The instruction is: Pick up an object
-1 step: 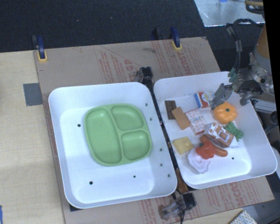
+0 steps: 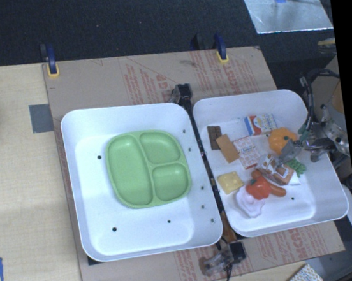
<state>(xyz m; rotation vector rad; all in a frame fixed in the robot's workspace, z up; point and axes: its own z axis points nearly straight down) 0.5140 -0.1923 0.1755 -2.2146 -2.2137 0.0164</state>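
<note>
Overall, the desk (image 2: 24, 208) carries two white bins that meet along their inner edges. The left bin (image 2: 98, 230) holds a green divided plate (image 2: 147, 168) at its centre, with bare floor on all sides. The right bin (image 2: 326, 203) has its objects crowded mid-floor: orange fruit (image 2: 280, 137), brown card (image 2: 226, 148), yellow block (image 2: 230, 181), red tomato (image 2: 258, 189). Its near-right corner is bare. The gripper (image 2: 309, 143) sits at this bin's right edge, beside the orange fruit; its opening cannot be judged.

The gripper (image 2: 310, 141) at the right bin's (image 2: 330, 209) right edge is too blurred to read, and the arm (image 2: 336, 123) is cut off there.
</note>
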